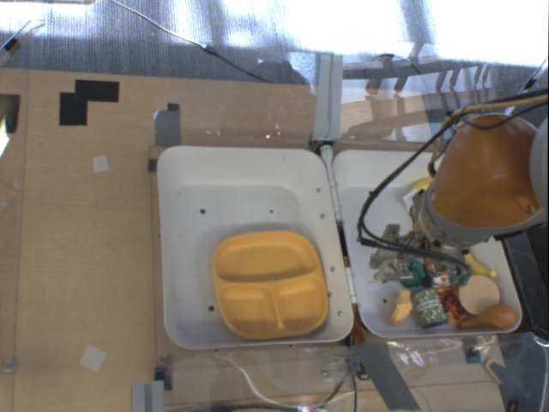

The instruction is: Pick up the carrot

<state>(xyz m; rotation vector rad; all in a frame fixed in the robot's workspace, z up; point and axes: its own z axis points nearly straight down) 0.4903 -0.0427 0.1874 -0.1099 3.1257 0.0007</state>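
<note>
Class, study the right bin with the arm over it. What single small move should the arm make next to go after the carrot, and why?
Probably a short shift toward the near right corner of the right bin. The gripper sits low over the left of the toy food pile, while the carrot, orange and tapered, lies in that corner beside a round tan piece. How the jaws stand cannot be seen.

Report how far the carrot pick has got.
Done: the arm has reached into the right bin, with the gripper low over the toy food. In hand: nothing visibly gripped. Left: finding and lifting the carrot, which I cannot pick out with certainty in the clutter.
</note>
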